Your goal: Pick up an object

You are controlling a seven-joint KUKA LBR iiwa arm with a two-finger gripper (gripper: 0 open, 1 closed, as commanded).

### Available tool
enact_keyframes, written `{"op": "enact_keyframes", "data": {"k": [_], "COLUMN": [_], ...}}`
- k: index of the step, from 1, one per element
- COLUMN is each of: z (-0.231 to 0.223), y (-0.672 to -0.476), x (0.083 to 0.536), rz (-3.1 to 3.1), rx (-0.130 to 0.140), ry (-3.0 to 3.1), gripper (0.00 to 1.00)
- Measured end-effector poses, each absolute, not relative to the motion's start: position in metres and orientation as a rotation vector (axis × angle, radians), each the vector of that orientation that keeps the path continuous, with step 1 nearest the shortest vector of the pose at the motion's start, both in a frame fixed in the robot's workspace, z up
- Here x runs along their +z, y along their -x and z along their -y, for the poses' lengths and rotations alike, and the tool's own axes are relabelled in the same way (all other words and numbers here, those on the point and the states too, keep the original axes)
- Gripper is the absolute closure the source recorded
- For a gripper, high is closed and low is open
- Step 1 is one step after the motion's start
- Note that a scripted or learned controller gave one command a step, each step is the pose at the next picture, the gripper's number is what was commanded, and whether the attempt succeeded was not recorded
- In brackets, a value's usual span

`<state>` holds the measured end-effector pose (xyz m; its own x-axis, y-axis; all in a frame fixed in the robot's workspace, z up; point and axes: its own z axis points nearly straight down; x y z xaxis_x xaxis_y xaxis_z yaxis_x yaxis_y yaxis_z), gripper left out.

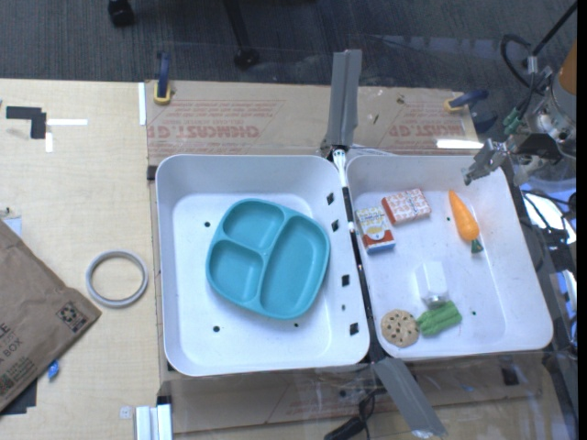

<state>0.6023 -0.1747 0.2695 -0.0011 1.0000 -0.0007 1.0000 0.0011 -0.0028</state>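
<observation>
The pincer (481, 165) hangs at the far right of the scene, just over the far right rim of the right-hand shallow white bin (523, 337); whether it is released or clenched cannot be told from here, and nothing shows in its grip. Nearest to it, a little to the left and nearer, lies the orange toy carrot (464, 216) with a small green tip, resting on the bin floor along the right side. Left of the carrot sit two small printed boxes: a red-and-white patterned flat packet (406, 206) and, just beside it to the left, a white box with a red and blue base (373, 227). Nearer in the same bin is a small clear plastic piece (433, 281), then a green leafy toy vegetable (438, 319) touching or just beside a round brown cookie (399, 328).

The left-hand shallow white bin (183, 337) holds a teal plastic plate with three compartments (269, 258), lying flat near its middle. On the pale wooden desk (64, 181) to the left rest a grey tape ring (116, 277) and a brown cardboard box (32, 319).
</observation>
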Motion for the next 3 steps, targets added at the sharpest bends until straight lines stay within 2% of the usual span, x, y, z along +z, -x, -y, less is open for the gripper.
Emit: {"op": "enact_keyframes", "data": {"k": [1,2,3], "z": [0.211,0.212,0.152], "y": [-0.605,-0.605,-0.646], "x": [0.099,0.109,0.216], "rz": [2.346,2.344,2.109], "rx": [0.001,0.0,0.002], "ry": [2.09,2.095,2.33], "gripper": [0.0,1.0,1.0]}}
